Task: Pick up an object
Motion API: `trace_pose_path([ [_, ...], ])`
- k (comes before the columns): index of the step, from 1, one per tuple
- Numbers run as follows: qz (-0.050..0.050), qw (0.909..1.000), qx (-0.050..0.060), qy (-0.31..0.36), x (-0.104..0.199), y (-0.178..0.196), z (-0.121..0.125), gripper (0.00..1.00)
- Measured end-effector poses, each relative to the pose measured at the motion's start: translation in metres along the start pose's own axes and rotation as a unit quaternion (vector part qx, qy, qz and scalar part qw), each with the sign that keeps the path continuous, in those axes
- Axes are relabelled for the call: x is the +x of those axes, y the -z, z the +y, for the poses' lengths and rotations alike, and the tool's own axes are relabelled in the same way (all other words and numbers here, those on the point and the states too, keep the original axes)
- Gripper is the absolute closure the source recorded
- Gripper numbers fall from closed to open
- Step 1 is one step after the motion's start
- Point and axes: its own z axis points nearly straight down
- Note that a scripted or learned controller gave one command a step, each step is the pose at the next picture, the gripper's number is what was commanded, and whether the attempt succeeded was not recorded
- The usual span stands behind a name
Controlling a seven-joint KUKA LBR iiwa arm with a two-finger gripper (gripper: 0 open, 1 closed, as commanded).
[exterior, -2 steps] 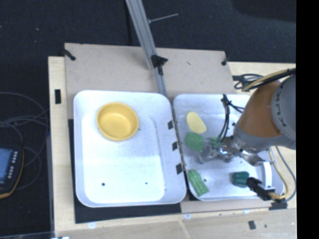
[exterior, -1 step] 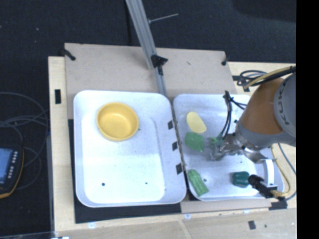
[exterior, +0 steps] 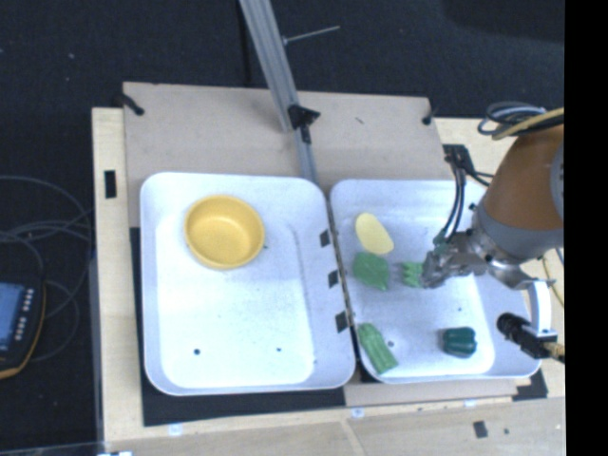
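Tool (exterior: pixel 432 272) sits low in the right bin (exterior: pixel 408 196), mid-height, toward its right half. Just left of the tip: a small bright-green piece (exterior: pixel 410 274), touching or nearly touching the tool end. Can't tell if it sits in the grip or just beside it, and can't tell if the tool is open or closed; the arm body blocks that detail.

Key relation: the nearest candidates lie left of the tool, in a row along the same horizontal line. The small green piece comes first, then a larger green block (exterior: pixel 371 271) just beyond it. A yellow oblong object (exterior: pixel 373 234) sits up-left of that block.

Other options are further off: a dark green object (exterior: pixel 459 341) below the tool, near the bin's front right, and a long green piece (exterior: pixel 377 347) at front left, its axis slanted along the bin wall. A yellow bowl (exterior: pixel 224 231) is in the left bin (exterior: pixel 237 350), well apart.

My read: shortest move is a small shift left onto the small green piece.
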Motion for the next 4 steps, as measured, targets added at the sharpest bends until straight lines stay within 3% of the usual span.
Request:
trace_pose_path([
  [1,0.0,1.0,0.0,0.0,0.0,0.063,0.003,1.0],
  [2,0.001,1.0,0.002,0.0,0.0,0.073,0.004,1.0],
  [4,0.001,1.0,0.002,0.003,0.105,0.074,0.003,1.0],
])
